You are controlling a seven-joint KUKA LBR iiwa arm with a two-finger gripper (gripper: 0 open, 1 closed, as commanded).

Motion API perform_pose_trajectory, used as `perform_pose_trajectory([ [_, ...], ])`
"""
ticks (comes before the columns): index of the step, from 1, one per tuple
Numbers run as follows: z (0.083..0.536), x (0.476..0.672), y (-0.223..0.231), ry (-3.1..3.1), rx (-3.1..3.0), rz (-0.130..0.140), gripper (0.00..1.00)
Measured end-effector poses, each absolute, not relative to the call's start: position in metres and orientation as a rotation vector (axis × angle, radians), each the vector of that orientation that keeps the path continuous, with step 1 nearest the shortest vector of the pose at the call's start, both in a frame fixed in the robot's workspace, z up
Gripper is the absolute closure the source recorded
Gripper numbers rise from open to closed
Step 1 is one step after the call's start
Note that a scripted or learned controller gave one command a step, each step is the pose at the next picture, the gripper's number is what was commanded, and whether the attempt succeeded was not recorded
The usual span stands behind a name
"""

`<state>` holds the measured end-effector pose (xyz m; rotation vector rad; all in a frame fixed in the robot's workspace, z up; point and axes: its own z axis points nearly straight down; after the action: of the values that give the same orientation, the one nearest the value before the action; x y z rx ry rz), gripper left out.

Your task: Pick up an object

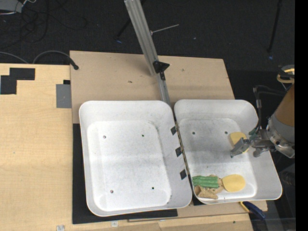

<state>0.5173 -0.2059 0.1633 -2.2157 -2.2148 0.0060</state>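
Observation:
The right bin holds several small objects. A yellow piece lies near its right wall. At the front lie a green ridged object, a tan lumpy object beneath it, and a pale yellow round object. My gripper reaches in over the bin's right wall and hangs low, just below and right of the yellow piece. The yellow piece touches or nearly touches the gripper's upper side; I cannot tell which.
The left bin sits beside the right one, with dark clips along the shared rim. A slanted metal rail rises behind the bins. The grey arm with its orange band stands at the right.

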Motion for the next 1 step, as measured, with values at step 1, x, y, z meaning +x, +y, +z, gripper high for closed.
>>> perform_pose_trajectory([
  [1, 0.1197, 0.5150, -0.2041, -2.215, -2.217, 0.005, 0.00],
])
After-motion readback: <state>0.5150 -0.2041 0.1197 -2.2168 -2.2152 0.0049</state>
